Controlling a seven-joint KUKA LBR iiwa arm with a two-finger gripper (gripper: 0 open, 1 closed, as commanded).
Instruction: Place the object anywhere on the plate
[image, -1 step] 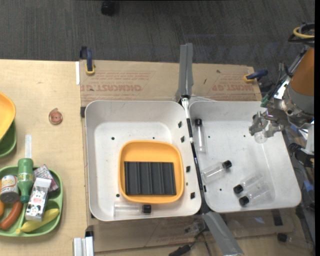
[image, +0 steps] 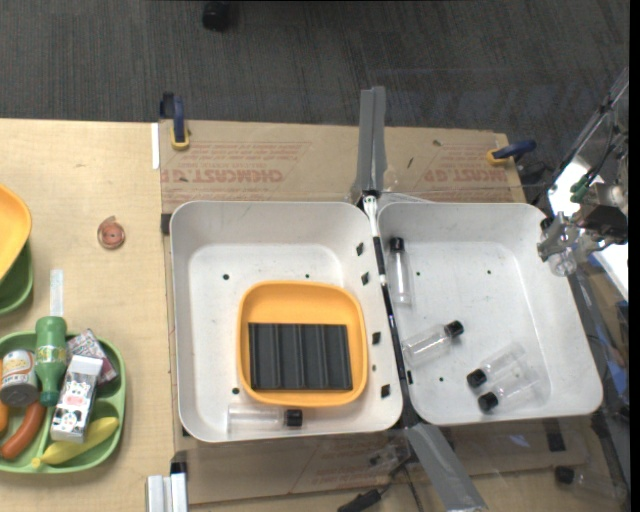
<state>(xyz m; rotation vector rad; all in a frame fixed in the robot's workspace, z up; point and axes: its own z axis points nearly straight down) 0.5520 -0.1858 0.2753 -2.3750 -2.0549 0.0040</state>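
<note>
A yellow square plate (image: 300, 295) lies in the left bin (image: 200, 300), toward its front. A dark ridged rectangular block (image: 300, 357) rests flat on the plate's middle. A clear vial with a black cap (image: 265, 420) lies just in front of the plate, against the bin's front wall. In the right bin (image: 480, 250) lie several more clear, black-capped vials: one (image: 399, 272) along the left wall, one (image: 436, 339) near the middle, and two (image: 503, 378) close together at the front right.
On the wooden table at the left stand a green tray of toy food (image: 60, 405), a yellow bowl (image: 10, 235) and a small pink disc (image: 111, 233). Clamps (image: 176, 128) hold cardboard behind the bins. A metal fixture (image: 562, 245) stands at the right bin's far right rim.
</note>
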